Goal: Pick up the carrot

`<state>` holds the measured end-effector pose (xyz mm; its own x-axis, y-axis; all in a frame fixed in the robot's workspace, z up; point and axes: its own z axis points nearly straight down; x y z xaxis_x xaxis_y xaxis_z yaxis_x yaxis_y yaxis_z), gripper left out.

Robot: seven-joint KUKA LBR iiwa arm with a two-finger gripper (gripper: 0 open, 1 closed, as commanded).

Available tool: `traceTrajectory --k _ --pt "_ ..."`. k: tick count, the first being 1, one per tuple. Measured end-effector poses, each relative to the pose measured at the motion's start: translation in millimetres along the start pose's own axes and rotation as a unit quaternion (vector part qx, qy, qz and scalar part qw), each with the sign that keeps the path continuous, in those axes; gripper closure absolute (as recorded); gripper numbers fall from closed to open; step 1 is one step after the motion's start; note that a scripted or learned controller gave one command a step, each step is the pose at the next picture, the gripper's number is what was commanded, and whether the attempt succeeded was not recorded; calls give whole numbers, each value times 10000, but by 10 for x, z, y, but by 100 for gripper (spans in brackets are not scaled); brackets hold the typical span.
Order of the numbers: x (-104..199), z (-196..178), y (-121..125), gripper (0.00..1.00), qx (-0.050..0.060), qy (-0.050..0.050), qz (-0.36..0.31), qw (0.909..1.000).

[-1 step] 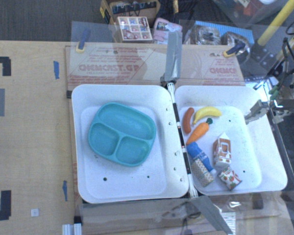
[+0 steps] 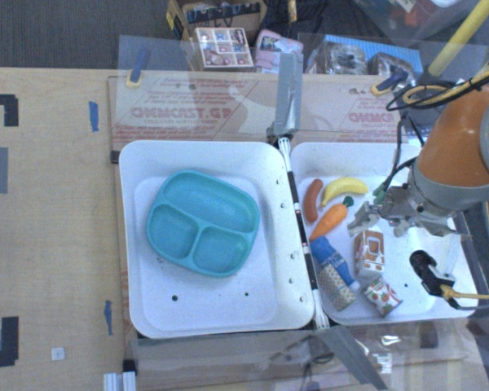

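Note:
The carrot (image 2: 329,220) is orange with a small green top and lies slanted in the left part of the right bin (image 2: 464,277). My gripper (image 2: 368,216) hangs low over that bin, just right of the carrot's green end and above a small carton (image 2: 369,251). Nothing shows held in it. The grey wrist with its orange band (image 2: 463,141) reaches in from the right.
A red sausage (image 2: 312,199) and a banana (image 2: 345,189) lie close behind the carrot. A blue bottle (image 2: 331,258), a grey object (image 2: 337,288) and a small printed box (image 2: 383,296) lie in front. The left bin (image 2: 138,169) holds a teal divided plate (image 2: 204,222).

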<state>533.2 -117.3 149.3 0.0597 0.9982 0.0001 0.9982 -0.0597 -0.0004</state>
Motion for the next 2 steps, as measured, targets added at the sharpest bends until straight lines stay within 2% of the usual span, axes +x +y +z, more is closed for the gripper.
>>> traceTrajectory --k 1,2 --pt "74 585 796 0 -6 -2 -112 9999" --pt "-419 623 436 0 -16 -3 209 9998"
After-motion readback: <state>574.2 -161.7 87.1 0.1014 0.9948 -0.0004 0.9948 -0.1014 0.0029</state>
